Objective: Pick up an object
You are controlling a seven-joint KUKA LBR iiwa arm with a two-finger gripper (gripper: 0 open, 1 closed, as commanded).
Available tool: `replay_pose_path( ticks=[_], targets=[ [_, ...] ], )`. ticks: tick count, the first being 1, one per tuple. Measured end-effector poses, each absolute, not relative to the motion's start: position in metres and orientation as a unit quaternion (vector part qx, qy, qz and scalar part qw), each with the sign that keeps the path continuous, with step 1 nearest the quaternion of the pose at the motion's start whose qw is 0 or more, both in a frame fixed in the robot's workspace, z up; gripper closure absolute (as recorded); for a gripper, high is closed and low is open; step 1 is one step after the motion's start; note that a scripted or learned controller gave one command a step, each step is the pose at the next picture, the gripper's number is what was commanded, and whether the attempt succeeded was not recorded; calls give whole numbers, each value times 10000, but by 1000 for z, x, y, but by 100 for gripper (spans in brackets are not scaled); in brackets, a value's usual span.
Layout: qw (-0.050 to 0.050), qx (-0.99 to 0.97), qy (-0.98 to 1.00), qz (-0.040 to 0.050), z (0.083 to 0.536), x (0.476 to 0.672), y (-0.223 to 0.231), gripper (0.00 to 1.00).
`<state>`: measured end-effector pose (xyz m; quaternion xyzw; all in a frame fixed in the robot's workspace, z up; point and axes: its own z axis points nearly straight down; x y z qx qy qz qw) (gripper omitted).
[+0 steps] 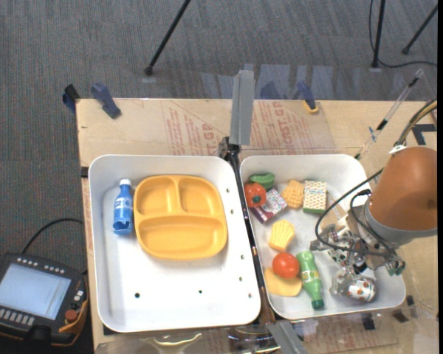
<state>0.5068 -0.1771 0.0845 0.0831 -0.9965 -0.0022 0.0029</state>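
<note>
Reaching in from three o'clock, the arm hangs over the right bin, its orange band uppermost and cables looped round the wrist. The hand sits low at the bin's four o'clock corner, directly above a small white and red object lying at the bin's five o'clock; whether the hand touches it, and how the hand is set, cannot be told from this slant.

In the right bin, a green bottle lies lengthwise near six o'clock, just beside a red tomato that rests on a yellow wedge. A ridged yellow piece sits near the middle. Toward twelve o'clock lie a green-and-white box, an orange waffle-like piece, a purple packet, and at eleven o'clock a red pepper with a green piece just above it.

The left bin carries a yellow divided tray in its upper half, with a blue bottle lying just beside the tray at nine o'clock. Both bins rest on the brown tabletop. A control pendant lies on the floor at the view's eight o'clock.
</note>
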Motion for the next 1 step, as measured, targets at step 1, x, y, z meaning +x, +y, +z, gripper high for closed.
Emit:
replay_pose_path(
  ticks=[1],
  targets=[
    [9, 941, -9956, -20, 87, 501, -108, 0]
  ],
)
